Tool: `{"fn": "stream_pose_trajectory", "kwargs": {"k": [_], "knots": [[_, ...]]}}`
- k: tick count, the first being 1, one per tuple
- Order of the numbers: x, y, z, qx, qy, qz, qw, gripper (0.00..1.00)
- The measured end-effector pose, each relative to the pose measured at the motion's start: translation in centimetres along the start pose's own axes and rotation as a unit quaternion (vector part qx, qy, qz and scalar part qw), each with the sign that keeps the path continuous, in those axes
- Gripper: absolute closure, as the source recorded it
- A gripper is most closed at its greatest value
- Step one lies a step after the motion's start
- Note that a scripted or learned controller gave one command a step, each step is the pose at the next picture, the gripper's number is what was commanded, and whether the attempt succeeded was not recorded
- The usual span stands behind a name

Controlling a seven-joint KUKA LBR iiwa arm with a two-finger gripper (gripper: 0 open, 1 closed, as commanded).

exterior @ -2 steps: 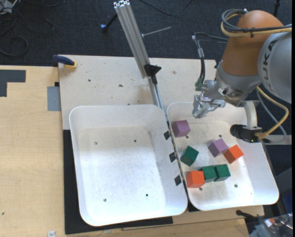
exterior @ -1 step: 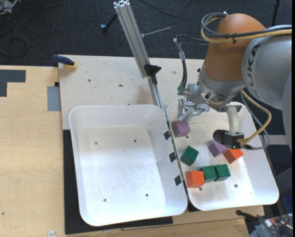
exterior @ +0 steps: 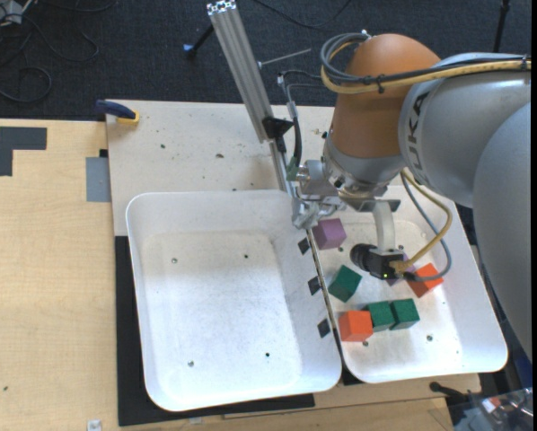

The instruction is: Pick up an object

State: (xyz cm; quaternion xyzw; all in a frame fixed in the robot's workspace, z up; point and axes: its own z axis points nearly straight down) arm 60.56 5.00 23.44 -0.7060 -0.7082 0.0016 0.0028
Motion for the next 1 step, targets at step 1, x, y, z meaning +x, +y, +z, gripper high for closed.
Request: {"fn": "stream_pose_trajectory", "kwargs": {"k": [1], "knots": [[4.24,-0.63,0.65,0.000,0.000,0.000,1.0000,1.00]]}}
